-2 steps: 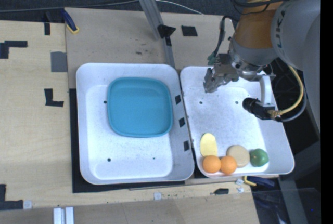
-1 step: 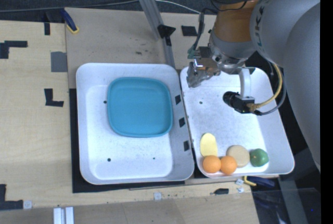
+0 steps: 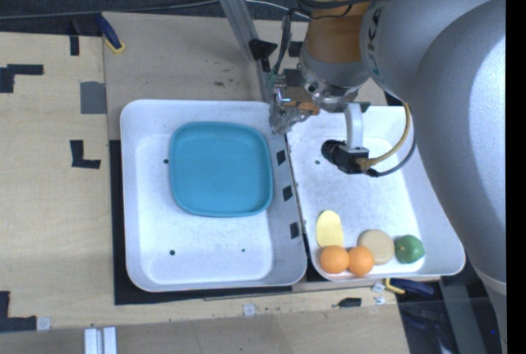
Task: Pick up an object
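Gripper (image 3: 283, 108) up at the far end of the bins, hanging right over the divider where left bin (image 3: 131, 180) meets right bin (image 3: 394, 196); open or closed, cannot tell from this slant, with wrist and cabling in the way. Nothing seen in its grasp. Just beside it, a black fitting (image 3: 341, 155) with a looped cable over the bare floor of the right bin. Now outward to the targets: all bunched at the near edge of the right bin, well apart from the gripper. Yellow piece (image 3: 329, 227) standing a little clear at the back of the cluster, two orange balls (image 3: 334, 259) (image 3: 360, 260) touching each other at the rim, beige lump (image 3: 376, 244) just behind the second, green ball (image 3: 408, 247) at the right end. Over in the left bin, a blue plate (image 3: 220, 167) lying flat, probably too wide and low for a clean pinch. Best bet, likely: go for the yellow piece or the green ball, with free room on at least one side. Travel across high, come straight down, and line up the closing axis so that no neighbour gets caught. Beware the orange pair: round, pressed together, tight to the wall, apt to roll or squirt away. Close gently, lift slowly, check for a real hold before clearing the rim.
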